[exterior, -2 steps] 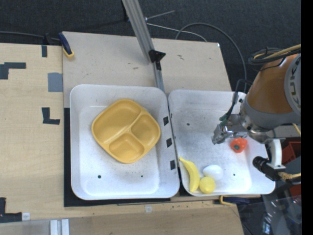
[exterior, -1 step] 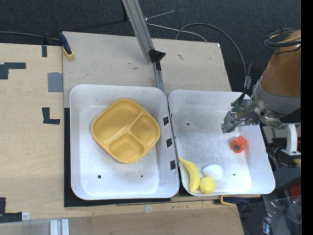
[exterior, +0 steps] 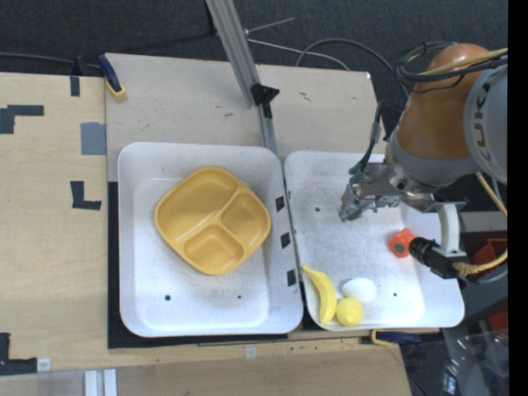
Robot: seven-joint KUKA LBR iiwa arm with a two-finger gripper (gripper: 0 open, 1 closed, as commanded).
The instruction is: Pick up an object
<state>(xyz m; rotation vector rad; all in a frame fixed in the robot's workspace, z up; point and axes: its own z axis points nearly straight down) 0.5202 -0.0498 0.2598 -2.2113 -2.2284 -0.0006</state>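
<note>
1. The arm (exterior: 450,106) is reaching in over the right bin (exterior: 326,184), and the end effector (exterior: 355,207) is hanging above a bare patch in that bin's upper half.
2. Whether the fingers are spread or pressed together cannot be told; they are reading as one dark cluster. Nothing is showing between them.
3. Candidate objects are lying along the near edge of the right bin: a banana (exterior: 322,291), a white egg-shaped item (exterior: 359,288) just beside it, and a small yellow ball-like fruit (exterior: 350,311) touching or nearly touching both.
4. A small orange object (exterior: 400,243) is sitting apart, toward the bin's right side, close to the arm's black fitting.
5. The left bin (exterior: 136,246) is carrying a yellow divided plate (exterior: 213,219).
6. Judged step: approach, with no object yet taken.
7. The next move appears to call for travelling toward the near edge or the orange object, then descending squarely over one item; the clustered three are leaving little finger clearance.
</note>
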